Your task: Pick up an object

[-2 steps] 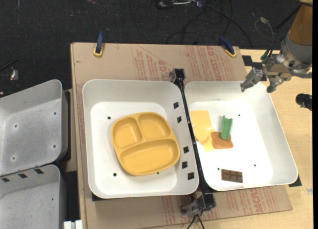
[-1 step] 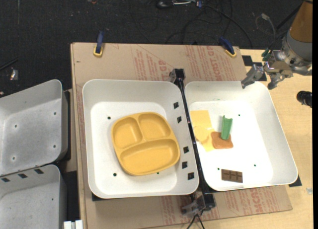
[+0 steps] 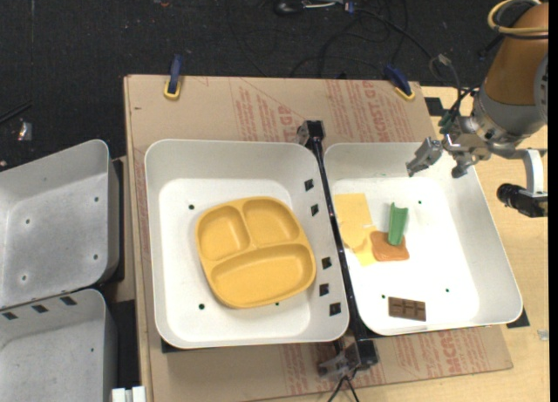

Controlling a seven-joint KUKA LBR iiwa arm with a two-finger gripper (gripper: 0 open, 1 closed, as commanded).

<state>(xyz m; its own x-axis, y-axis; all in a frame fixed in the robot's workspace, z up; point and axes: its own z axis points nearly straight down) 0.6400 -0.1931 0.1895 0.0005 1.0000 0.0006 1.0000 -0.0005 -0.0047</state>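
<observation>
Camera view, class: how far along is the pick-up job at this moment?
Done: the gripper has reached the far edge of the right bin. In hand: nothing shows between its jaws. Left: the green block, orange piece, yellow slice and brown bar all lie in the bin.

Gripper (image 3: 443, 155) open, arm upper-right.

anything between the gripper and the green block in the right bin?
No. In the camera view, only bare white bin floor lies between the gripper and the green block.
</observation>
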